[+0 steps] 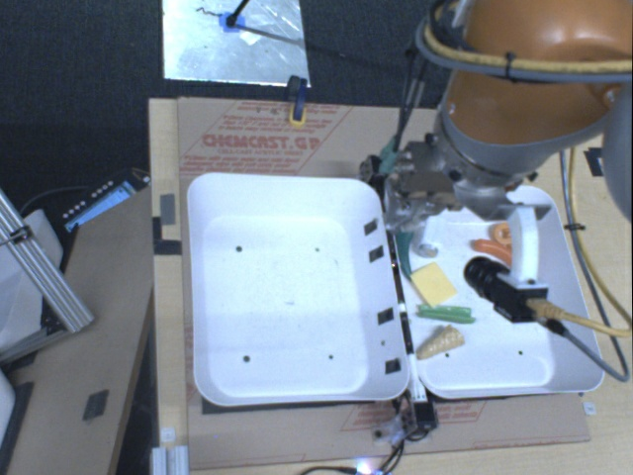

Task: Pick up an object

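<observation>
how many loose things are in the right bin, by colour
yellow: 1, the flat yellow piece
green: 1, the green pod
tan: 1, the tan cone
orange: 1, the orange piece, partly hidden by the arm
total: 4 that can be seen

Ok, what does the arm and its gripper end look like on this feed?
The arm carries a glossy orange band above a grey wrist section. A yellowish cable loops round the orange part, and another runs off a black cylindrical fitting beside a white bracket. The gripper is a grey metal assembly with dark cabling.
</observation>
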Tool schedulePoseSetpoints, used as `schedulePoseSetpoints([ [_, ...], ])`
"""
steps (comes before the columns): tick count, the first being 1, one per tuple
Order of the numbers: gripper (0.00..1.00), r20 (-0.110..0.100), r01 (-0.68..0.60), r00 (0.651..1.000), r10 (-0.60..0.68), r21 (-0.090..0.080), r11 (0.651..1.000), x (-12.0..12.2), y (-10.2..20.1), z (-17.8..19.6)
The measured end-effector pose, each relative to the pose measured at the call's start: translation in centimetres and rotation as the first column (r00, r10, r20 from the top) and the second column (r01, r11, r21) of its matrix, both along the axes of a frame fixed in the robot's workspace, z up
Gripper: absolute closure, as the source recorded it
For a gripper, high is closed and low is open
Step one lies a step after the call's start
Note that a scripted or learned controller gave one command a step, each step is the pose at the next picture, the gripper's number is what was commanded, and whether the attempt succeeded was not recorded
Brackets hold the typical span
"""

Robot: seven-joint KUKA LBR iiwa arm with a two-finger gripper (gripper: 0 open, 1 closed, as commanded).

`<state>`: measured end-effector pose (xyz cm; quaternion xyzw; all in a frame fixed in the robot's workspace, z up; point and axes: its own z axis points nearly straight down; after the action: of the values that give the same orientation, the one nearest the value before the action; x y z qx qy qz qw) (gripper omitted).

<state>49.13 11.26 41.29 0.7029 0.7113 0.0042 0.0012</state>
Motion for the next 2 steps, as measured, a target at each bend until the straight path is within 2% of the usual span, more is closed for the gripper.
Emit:
schedulePoseSetpoints([
  [1,1.0,-0.005,0.006,1.0,-0.006,-0.003,1.0,-0.5,1.9,0.9],
  [2,1.0,-0.003,0.017,1.0,-0.017,-0.005,1.0,-0.4,-6.3,1.9],
])
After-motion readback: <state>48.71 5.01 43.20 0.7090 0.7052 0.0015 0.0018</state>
